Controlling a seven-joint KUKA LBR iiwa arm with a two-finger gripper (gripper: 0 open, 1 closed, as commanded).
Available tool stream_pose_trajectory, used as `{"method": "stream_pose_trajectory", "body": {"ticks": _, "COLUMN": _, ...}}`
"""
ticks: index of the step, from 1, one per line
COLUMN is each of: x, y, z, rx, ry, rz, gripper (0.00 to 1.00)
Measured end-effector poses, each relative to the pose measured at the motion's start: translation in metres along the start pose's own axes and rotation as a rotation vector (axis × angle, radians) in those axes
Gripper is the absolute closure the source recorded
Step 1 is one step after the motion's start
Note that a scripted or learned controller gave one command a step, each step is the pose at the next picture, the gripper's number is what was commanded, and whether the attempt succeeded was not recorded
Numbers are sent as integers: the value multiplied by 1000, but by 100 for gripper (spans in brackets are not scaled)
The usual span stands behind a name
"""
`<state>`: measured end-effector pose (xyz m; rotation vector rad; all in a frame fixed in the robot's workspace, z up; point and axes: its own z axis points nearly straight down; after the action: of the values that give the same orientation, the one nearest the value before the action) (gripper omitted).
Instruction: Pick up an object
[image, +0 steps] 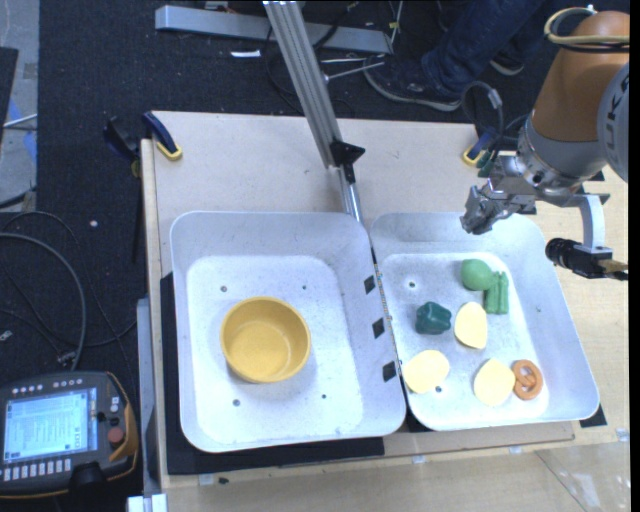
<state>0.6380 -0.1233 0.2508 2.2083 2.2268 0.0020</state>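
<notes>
Camera view, gripper (483, 217) above right bin's (560, 300) far rim

I can make out very little lettering from here. The arm's orange housing (585, 75) carries dark letters at the frame's right edge, cut off, so I can't read a full word. The teach pendant's screen (45, 425) shows lines of text and coloured fields, but they are too small and blurred to read.

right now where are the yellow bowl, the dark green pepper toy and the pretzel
round yellow plastic bowl (265, 340), camera view, on its inner floor
dark green pepper-shaped toy (432, 318), camera view, on its body
small orange-brown pretzel toy (526, 379), camera view, on its loop
</notes>
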Motion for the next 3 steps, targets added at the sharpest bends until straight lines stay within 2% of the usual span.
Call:
{"method": "stream_pose_trajectory", "body": {"ticks": 1, "x": 54, "y": -24, "z": -3, "rx": 14, "ry": 5, "rz": -1, "gripper": 100}}
{"method": "stream_pose_trajectory", "body": {"ticks": 3, "x": 166, "y": -73, "z": 2, "rx": 18, "ry": 4, "rz": -3, "gripper": 100}}
